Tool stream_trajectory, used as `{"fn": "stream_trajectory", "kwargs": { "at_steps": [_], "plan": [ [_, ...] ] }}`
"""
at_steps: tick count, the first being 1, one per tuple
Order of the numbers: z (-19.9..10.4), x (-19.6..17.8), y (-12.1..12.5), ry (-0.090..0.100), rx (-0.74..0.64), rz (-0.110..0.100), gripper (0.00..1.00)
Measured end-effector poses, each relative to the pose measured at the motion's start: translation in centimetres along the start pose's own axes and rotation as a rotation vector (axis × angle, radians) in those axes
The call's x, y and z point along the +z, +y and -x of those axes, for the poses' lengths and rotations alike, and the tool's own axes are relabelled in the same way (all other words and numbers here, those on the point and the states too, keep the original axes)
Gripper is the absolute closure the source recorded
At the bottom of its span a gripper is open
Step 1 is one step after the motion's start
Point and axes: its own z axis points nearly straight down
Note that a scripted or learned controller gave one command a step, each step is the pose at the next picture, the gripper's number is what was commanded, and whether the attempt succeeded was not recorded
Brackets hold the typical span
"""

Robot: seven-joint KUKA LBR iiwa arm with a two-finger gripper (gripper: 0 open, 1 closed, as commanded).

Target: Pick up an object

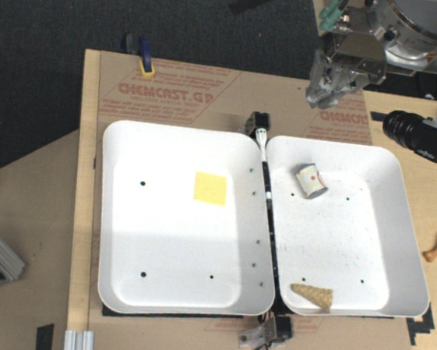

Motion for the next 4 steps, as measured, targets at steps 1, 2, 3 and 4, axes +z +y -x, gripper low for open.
{"fn": "stream_trajectory", "kwargs": {
  "at_steps": [1, 2, 3, 4],
  "plan": [
    [-8.9, 11.4, -1.4, -0.004, -0.007, -0.032, 1.0],
    [-13.9, 19.1, -2.3, -0.006, -0.003, -0.031, 1.0],
    [-13.8, 20.5, -7.2, -0.005, 0.001, -0.027, 1.0],
    [-13.8, 0.3, -6.3, 0.006, 0.001, 0.0, 1.0]
  ]
}}
